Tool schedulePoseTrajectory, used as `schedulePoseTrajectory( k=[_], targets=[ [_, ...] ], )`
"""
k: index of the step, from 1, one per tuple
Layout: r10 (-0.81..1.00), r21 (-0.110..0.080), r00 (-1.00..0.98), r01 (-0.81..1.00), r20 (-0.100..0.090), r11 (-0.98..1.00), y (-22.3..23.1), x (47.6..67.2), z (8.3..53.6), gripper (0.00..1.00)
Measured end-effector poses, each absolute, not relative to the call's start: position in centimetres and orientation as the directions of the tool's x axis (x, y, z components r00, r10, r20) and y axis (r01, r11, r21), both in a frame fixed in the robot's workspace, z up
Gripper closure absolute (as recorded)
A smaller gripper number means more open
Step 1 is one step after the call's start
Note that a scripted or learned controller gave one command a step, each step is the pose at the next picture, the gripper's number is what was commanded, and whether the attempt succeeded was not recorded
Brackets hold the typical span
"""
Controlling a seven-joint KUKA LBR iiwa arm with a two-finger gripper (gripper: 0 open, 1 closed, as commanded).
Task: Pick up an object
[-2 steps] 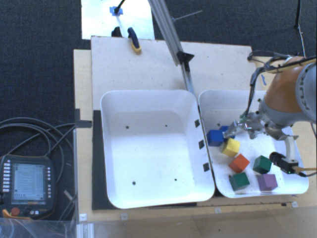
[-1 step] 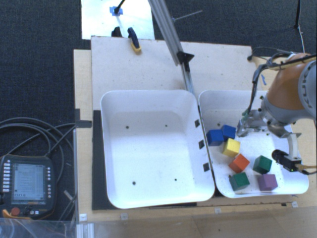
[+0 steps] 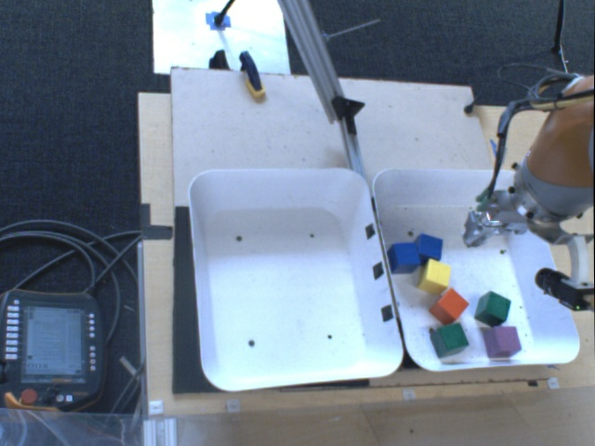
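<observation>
Step in hand: the approach, by my reading. The pincer (image 3: 476, 226) hangs over the right bin (image 3: 400, 189), and nothing shows between its tips, so no pick has been made yet.
Pincer state: I cannot tell whether it is wide or narrow; the metal tip is small and seen at a slant.
Landmark: the yellow cube (image 3: 433, 275), near the middle of the right bin's floor.
Pincer relative to landmark: up and to the right of the yellow cube, near it but apart.
Blue cubes: two of them, one (image 3: 403, 255) touching or just beside the other (image 3: 429, 246), both just above-left of the yellow cube; these lie closest to the pincer.
Orange cube (image 3: 450, 305): just below-right of the yellow cube.
Green cubes: one (image 3: 493, 308) further right of the yellow cube, another (image 3: 449, 340) below it, near the bin's front rim.
Purple cube (image 3: 502, 341): lower right of the yellow cube, just beside the lower green one's row.
Left bin (image 3: 209, 203): well to the left of the yellow cube.
Next move calls for: choosing one cube, centring over it, and descending with room on both flanks. The blue pair and the yellow cube crowd each other, so a finger may land on a neighbour; the purple or right-hand green cube stands freer.
Surface (image 3: 279, 119): carries both bins.
</observation>
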State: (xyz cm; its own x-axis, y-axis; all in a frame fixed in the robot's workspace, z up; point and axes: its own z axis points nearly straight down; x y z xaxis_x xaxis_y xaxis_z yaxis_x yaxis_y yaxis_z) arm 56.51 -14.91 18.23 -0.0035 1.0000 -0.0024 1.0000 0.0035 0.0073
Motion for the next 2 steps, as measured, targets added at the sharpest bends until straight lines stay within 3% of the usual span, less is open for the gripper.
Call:
schedulePoseTrajectory(
  k=[1, 2],
  targets=[
    [1.000, 0.009, -0.004, 1.000, -0.002, 0.004, -15.1, 56.1, 24.6, 1.00],
    [1.000, -0.001, -0.003, 1.000, -0.001, 0.003, -15.1, 56.2, 20.8, 1.00]
  ],
)
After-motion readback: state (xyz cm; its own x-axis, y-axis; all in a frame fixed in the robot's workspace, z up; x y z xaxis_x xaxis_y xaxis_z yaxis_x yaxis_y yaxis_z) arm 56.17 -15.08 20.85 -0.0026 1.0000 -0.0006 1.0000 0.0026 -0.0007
